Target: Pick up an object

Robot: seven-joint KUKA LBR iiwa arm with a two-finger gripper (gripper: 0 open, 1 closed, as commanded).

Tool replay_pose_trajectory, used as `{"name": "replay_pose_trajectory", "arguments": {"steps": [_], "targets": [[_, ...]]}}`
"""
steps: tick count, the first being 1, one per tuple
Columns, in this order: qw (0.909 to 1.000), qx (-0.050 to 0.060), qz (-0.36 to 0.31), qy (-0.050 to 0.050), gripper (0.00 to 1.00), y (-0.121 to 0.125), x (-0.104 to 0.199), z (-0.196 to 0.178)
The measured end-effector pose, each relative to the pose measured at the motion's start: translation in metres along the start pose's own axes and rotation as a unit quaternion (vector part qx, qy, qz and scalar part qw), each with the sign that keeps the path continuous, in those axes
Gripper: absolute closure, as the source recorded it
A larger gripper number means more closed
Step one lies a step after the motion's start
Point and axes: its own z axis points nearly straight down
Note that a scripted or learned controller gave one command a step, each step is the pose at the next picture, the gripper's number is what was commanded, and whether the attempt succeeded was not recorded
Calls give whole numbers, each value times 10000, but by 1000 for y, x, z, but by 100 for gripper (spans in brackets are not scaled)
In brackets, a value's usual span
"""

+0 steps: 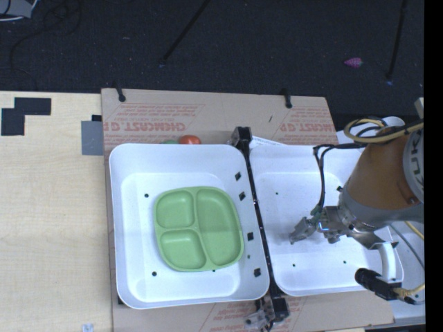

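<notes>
The gripper [299, 232] is hovering low in the right bin [291, 178], grasp state impossible to tell. The green plate [199, 227] is lying in the left bin [131, 178], leftward across the divider.

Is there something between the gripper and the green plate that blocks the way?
Yes. The gripper is over the right bin, while the green plate lies in the left bin. The raised rims and black divider between the bins stand between them.
</notes>
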Motion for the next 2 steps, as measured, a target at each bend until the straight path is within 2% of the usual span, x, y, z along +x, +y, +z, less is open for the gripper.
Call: {"name": "replay_pose_trajectory", "arguments": {"steps": [1, 2], "targets": [[10000, -37, 1, -10, 0, 0, 1, 52], [10000, -43, 28, -6, 100, 1, -1, 39]]}}
